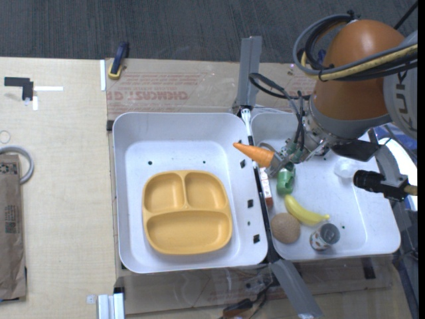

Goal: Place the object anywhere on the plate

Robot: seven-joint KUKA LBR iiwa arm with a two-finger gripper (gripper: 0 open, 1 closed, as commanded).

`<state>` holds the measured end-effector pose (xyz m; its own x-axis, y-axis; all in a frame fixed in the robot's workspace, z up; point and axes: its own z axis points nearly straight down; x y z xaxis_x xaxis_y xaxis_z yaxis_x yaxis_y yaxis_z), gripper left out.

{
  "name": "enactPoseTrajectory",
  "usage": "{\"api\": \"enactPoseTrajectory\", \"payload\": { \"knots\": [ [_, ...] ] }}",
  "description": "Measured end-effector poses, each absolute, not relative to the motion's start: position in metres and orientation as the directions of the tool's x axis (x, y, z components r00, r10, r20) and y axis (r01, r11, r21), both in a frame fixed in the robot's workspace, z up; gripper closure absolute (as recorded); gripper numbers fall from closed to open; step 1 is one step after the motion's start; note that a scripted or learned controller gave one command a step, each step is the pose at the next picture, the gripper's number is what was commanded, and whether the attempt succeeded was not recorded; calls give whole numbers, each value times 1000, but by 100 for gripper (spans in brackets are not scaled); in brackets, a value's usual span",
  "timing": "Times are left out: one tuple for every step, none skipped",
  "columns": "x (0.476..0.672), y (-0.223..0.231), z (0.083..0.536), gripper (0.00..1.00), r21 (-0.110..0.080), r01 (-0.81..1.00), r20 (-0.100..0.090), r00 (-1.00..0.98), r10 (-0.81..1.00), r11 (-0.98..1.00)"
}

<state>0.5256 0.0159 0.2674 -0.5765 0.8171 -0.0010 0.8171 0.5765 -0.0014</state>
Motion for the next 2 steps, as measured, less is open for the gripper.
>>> {"api": "enactPoseTrajectory", "payload": {
  "knots": [
    [503, 35, 297, 100, -2, 916, -2, -401, 916, 401],
    [503, 35, 297, 0, -2, 916, -2, -401, 916, 401]
  ]
}}
